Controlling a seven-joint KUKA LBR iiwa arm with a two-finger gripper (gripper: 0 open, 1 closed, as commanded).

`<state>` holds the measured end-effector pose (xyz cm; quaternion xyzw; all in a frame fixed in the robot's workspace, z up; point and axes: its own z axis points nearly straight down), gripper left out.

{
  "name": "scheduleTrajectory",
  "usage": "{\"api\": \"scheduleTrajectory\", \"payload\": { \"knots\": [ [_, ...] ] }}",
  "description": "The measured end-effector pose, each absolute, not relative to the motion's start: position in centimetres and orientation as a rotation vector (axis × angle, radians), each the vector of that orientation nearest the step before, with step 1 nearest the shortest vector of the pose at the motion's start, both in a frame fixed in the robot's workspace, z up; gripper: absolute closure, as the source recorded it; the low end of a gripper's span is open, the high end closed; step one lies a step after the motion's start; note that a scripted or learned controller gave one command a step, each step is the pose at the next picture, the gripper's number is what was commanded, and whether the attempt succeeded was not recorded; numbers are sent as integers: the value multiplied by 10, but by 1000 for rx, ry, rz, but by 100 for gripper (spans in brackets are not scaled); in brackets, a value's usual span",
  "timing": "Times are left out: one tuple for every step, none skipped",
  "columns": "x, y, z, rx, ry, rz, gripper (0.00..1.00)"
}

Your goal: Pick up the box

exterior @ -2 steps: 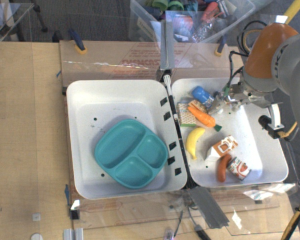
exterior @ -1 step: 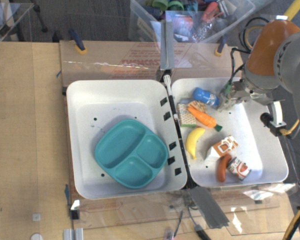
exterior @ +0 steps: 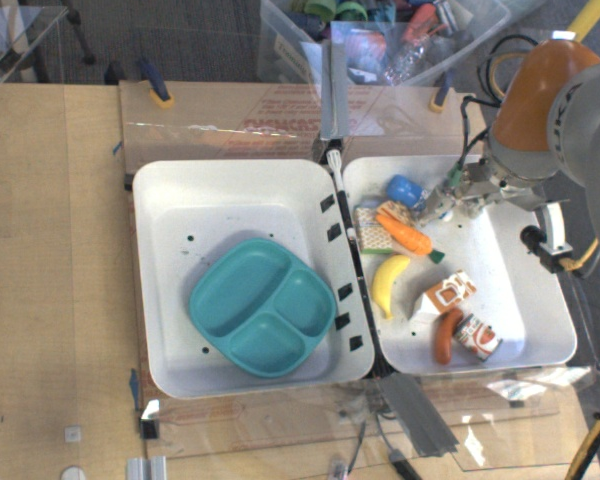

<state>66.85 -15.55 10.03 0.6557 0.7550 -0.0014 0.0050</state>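
My tool point(exterior: 442, 200) hovering at the right bin's point(exterior: 540, 298) far side, grip state impossible to tell, box point(exterior: 450, 293) lying nearer, untouched

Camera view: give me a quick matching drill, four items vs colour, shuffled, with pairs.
Items:
1. divided plate
2. banana
3. carrot
4. ball

Colours:
A. orange
B. blue
C. teal
D. yellow

Pairs: 1-C, 2-D, 3-A, 4-B. The plate lies in the left bin; the other three lie in the right bin.
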Motion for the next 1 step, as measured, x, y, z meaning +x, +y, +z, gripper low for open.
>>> {"api": "scheduleTrajectory", "payload": {
  "knots": [
    [571, -154, 91, 1847, 2531, 6, 0]
  ]
}}
